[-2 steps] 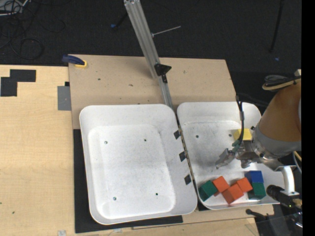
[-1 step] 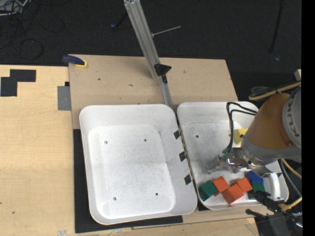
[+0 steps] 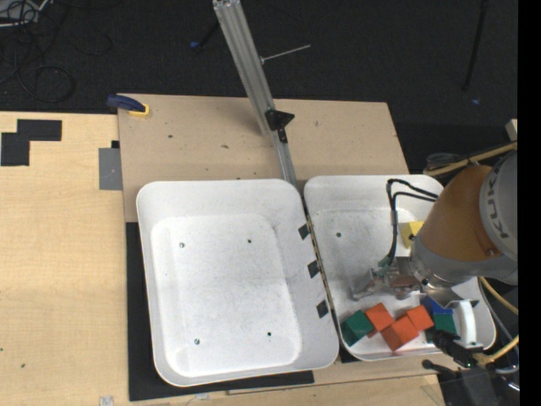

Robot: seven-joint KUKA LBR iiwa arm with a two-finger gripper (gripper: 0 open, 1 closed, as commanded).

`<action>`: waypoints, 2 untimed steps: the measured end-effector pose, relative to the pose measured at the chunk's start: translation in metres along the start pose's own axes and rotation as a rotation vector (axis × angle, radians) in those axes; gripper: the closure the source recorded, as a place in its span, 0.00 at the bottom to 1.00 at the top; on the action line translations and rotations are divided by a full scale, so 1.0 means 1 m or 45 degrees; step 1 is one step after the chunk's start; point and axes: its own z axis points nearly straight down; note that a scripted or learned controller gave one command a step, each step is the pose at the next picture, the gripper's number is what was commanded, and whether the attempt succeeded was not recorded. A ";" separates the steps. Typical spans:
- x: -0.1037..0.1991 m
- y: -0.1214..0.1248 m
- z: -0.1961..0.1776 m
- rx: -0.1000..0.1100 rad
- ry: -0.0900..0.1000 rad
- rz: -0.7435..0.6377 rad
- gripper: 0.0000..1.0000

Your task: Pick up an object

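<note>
My gripper (image 3: 368,287) hangs low inside the right bin (image 3: 355,210), near its middle, reaching in from the right under the orange wrist band. Just below it, in the bin's near corner, lie a green block (image 3: 357,326), two orange blocks (image 3: 379,315) (image 3: 406,329) and a blue block (image 3: 439,315). The gripper tip stands a little above and left of the nearest orange block. A yellow piece (image 3: 412,230) peeks out behind the arm at the bin's right side. Nothing shows held in the gripper.
The left bin (image 3: 224,282) sits beside the right one, with black clips (image 3: 311,267) along the shared rim. A slanted aluminium bar (image 3: 252,70) rises behind the bins. A white object (image 3: 466,321) lies at the right bin's near right corner.
</note>
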 end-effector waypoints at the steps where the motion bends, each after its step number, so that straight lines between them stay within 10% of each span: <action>1: -0.001 -0.001 -0.010 0.002 0.003 0.011 1.00; 2: 0.002 -0.001 -0.072 -0.007 -0.003 -0.005 1.00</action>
